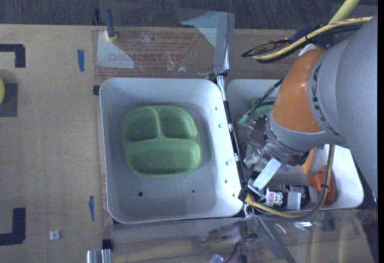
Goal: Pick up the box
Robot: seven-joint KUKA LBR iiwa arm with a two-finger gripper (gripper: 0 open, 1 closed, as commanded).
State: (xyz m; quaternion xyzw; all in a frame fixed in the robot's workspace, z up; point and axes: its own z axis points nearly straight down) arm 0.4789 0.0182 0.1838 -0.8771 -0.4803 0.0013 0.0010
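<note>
The end effector [259, 166] sits low in the right bin [354, 193]; whether it grips anything cannot be told. A box [287, 197] lies just beside it. The left bin [114, 154] holds a green divided plate [162, 140].

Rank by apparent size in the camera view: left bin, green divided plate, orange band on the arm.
1. Left bin
2. Green divided plate
3. Orange band
The band sits nearer the camera, so its size against the plate is unsure.
</note>
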